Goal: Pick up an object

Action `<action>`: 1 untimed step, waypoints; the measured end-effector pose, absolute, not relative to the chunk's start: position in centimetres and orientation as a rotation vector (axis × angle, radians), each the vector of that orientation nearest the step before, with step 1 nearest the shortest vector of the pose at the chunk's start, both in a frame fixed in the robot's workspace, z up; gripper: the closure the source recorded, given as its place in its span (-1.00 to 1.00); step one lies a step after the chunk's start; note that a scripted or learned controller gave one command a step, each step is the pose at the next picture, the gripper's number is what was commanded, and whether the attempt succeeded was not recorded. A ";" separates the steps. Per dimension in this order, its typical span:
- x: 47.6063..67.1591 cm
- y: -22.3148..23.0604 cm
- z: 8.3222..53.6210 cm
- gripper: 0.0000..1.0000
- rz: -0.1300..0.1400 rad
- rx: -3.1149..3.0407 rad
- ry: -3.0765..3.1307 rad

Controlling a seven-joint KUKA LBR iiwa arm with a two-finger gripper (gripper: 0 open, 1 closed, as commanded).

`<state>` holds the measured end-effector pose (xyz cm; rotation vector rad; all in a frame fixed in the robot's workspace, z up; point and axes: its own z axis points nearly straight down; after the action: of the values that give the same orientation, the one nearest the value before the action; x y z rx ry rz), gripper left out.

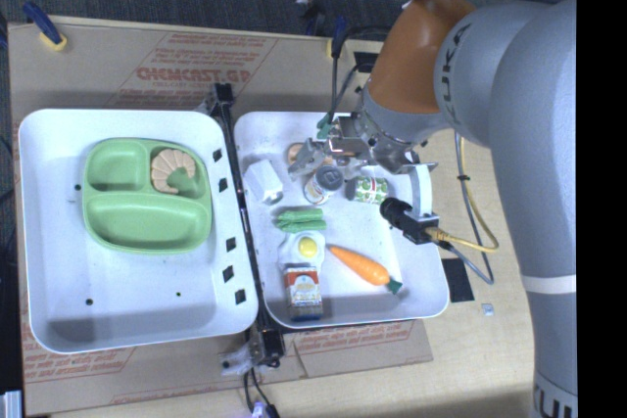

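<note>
My gripper (328,166) hangs low over the back middle of the right bin (421,294), among several small items. An orange carrot (362,266) lies near the bin's front right. A green pea pod (299,219) lies just in front of the gripper. In front of the pod is a small carton (304,276) with a yellow top. A white piece (262,179) sits to the gripper's left, and a small can (371,190) to its right. The wrist hides the fingertips.
The left bin (59,308) holds a green divided plate (127,230) with a tan toy food piece (174,171) in its back right compartment. A black divider (233,201) separates the bins. A black connector (407,220) and yellow cable trail from the wrist over the right bin's edge.
</note>
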<state>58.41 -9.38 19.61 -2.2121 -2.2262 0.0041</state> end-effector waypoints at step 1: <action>49.8 -17.3 20.7 -1.00 0.004 -2.216 -2.226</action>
<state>49.79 -17.27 20.66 -2.2164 -2.2258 0.0036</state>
